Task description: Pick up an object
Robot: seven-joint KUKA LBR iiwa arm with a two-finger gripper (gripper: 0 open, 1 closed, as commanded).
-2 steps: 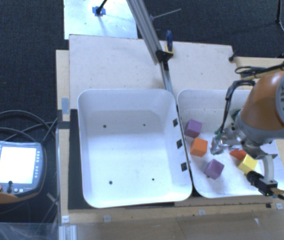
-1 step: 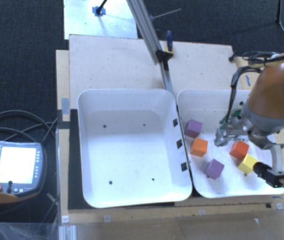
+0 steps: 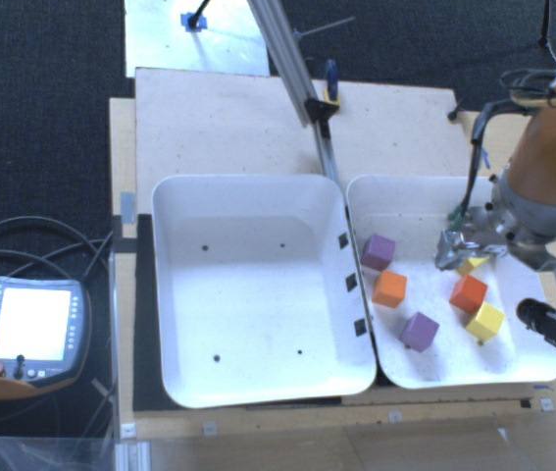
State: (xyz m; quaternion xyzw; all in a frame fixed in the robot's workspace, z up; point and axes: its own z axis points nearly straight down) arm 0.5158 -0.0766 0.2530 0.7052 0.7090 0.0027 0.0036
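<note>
In the right bin (image 3: 405, 199) lie several cubes: a purple cube (image 3: 378, 251) near the left wall, an orange cube (image 3: 389, 288), a second purple cube (image 3: 420, 331), a red-orange cube (image 3: 468, 293) and a yellow cube (image 3: 485, 322). My gripper (image 3: 460, 250) hangs low over the middle of this bin, just above the red-orange cube. A small yellow piece (image 3: 473, 263) peeks out right under the gripper's tip; whether it is held is unclear.
The left bin (image 3: 175, 204) stands beside the right one, sharing a raised divider with black marks (image 3: 352, 283). A slanted metal pole (image 3: 287, 47) crosses behind the bins. A teach pendant (image 3: 27, 337) lies at far left, off the bench.
</note>
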